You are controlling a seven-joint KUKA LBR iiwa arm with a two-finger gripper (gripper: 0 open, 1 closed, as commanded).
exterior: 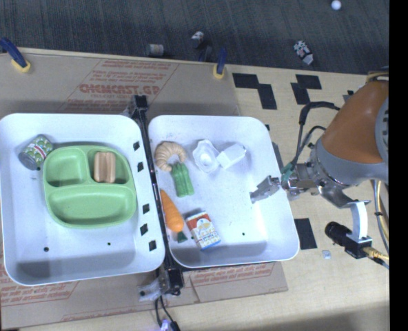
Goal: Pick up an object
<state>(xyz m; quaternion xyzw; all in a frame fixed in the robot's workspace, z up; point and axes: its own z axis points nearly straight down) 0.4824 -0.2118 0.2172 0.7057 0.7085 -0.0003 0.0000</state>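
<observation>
The gripper (pixel 264 188) is being held over the right bin's (pixel 280 236) bare right side; whether its jaws are parted cannot be told. The objects, a carrot (pixel 171 212) among them, are lying leftward, apart.

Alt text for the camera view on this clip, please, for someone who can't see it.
The arm's end effector hovers over the right bin, near its right wall, clear of the croissant, green vegetable, carrot and small carton. The left bin holds a green divided tray.
</observation>
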